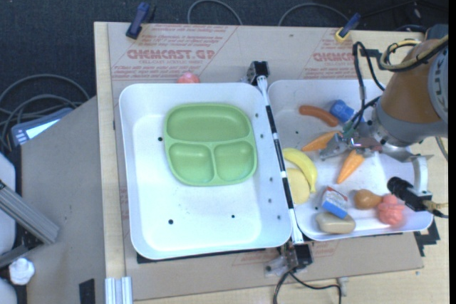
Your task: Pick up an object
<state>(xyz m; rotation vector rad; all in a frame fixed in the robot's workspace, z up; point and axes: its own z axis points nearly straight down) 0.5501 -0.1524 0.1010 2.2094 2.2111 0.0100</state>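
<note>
In the right bin [399, 230], my gripper [349, 142] hangs low over the middle, reaching in from the right under the orange-banded wrist [410, 92]. It sits right between two orange carrots: one [318, 142] points out to its left, the other [349, 166] lies just below it. Whether either carrot is held cannot be made out. A yellow banana [302, 169] lies by the bin's left wall. A red sausage [314, 112] and a blue piece [343, 110] rest at the back.
Along the right bin's front lie a beige lump [335, 224], a small blue and white item [333, 207], a brown piece [367, 199] and a pink piece [391, 211]. The left bin [142, 224] carries a green divided plate [210, 143]. Cables run behind the bench.
</note>
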